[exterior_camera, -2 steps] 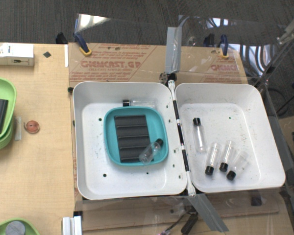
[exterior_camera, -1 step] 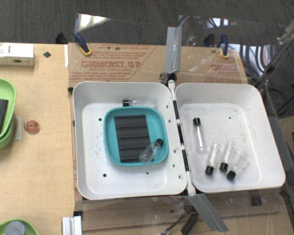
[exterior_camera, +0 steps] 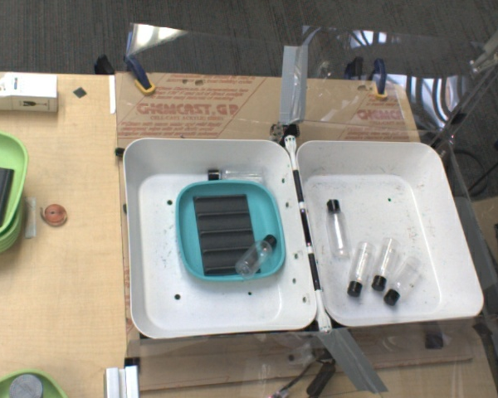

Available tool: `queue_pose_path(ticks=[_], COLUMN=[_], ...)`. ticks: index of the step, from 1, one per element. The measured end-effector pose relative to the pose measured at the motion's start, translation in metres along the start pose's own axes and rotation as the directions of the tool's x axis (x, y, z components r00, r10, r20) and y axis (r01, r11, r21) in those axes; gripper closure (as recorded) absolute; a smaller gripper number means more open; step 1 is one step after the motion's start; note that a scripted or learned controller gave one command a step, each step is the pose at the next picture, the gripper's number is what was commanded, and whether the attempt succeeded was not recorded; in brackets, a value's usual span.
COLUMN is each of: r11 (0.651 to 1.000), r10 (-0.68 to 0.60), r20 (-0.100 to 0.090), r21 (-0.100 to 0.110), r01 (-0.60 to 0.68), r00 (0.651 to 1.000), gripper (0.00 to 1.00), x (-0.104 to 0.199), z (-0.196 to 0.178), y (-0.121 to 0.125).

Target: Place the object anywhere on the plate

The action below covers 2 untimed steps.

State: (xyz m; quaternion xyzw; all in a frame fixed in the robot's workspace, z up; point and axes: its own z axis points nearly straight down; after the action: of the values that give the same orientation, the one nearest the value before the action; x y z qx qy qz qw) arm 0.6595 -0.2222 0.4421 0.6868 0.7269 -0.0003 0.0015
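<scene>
A teal square plate [exterior_camera: 188,210] with a dark ribbed insert lies in the left white bin [exterior_camera: 149,297]. One clear tube with a black cap [exterior_camera: 256,255] rests on the plate's lower right corner. Another clear tube [exterior_camera: 232,175] lies on the bin floor just behind the plate. In the right white bin [exterior_camera: 436,181] lie several clear black-capped tubes: one [exterior_camera: 336,226] near the left wall, and three more [exterior_camera: 380,272] grouped at the front.
Cardboard sheeting [exterior_camera: 199,106] sits behind the bins, held by clamps. On the wooden bench at the left stand a green tray [exterior_camera: 2,193], a small orange disc [exterior_camera: 55,215] and a white box [exterior_camera: 21,94].
</scene>
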Motion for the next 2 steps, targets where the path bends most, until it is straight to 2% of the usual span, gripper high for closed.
queue_pose_path(ticks=[1,2], r11=[0.996,0.996], r10=[0.086,0.086], r20=[0.000,0.000], r21=[0.000,0.000], r01=[-0.086,-0.086], r00=[0.996,0.996], gripper=[0.00,0.00], x=[0.0001,0.0001], z=[-0.0004,-0.0003], y=[0.0000,0.0000])
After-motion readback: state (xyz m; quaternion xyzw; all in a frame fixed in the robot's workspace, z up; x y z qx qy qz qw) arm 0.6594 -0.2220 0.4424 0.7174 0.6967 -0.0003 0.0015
